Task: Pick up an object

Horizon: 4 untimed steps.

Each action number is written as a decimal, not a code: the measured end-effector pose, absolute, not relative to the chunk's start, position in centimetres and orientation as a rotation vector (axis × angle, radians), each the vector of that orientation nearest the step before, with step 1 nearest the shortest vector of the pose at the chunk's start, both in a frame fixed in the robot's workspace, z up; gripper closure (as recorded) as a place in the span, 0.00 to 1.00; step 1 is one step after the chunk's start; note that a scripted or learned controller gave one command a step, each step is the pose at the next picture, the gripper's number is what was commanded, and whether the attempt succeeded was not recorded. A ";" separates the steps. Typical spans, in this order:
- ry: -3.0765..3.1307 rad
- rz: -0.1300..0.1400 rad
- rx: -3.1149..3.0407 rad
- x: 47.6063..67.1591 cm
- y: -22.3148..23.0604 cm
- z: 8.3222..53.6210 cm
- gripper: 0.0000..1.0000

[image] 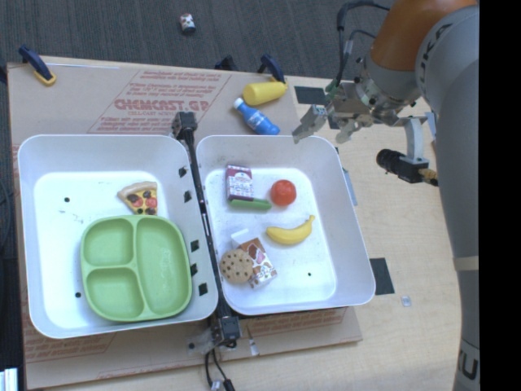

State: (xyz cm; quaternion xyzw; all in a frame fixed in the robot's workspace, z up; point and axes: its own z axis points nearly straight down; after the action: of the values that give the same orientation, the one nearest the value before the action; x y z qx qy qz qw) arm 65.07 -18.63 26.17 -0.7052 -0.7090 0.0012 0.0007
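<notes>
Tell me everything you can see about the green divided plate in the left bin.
The light green plastic divided plate has rounded corners and three compartments: two smaller ones on the left, one long one on the right. It lies flat in the left white bin, toward its front. Just behind it lies a toy pizza slice, apparently not touching.

Bright, even overhead light; moderate sharpness.

The white bins look almost washed out, with soft, short shadows under the green tray and banana. Small print on the cardboard is slightly soft, and the dark carpet looks grainy.
</notes>
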 end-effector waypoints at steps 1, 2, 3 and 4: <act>-2.224 0.006 -2.212 59.5 -19.7 10.2 0.00; -2.229 0.006 -2.208 59.6 -19.7 11.3 1.00; -2.230 0.007 -2.207 59.6 -19.7 11.3 0.00; -2.228 0.004 -2.211 53.1 -18.8 9.2 0.00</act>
State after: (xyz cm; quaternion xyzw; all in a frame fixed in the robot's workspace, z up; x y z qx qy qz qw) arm 53.10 -18.78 9.15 -0.7043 -0.7099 0.0014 0.0012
